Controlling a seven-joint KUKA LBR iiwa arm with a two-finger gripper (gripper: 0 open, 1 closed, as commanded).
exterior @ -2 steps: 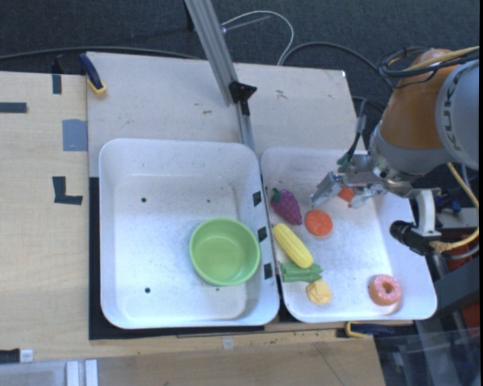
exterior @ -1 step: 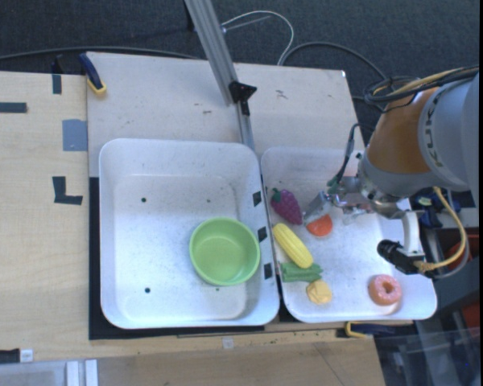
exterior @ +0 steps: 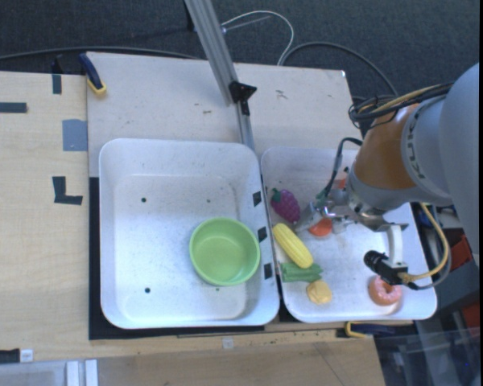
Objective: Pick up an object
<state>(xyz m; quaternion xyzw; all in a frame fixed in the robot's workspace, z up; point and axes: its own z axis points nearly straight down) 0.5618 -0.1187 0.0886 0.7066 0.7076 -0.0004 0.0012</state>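
Note:
My gripper [exterior: 326, 212] is low inside the right bin [exterior: 304, 170], just above a small red object [exterior: 320, 229] that it partly hides. A purple grape-like toy [exterior: 286, 205] lies just left of the gripper. Below that sit a yellow corn cob [exterior: 292, 245] with a green leaf [exterior: 301, 273] and a small yellow-orange piece [exterior: 319, 293]. A pink doughnut [exterior: 384, 292] rests in the bin's front right corner. I cannot see anything held in the gripper.
The left bin [exterior: 113, 215] holds a green bowl [exterior: 224, 252] near its right wall. A slanted metal pole [exterior: 217, 51] rises from the gap behind the bins. Cables [exterior: 386, 103] hang around the arm's wrist on the right.

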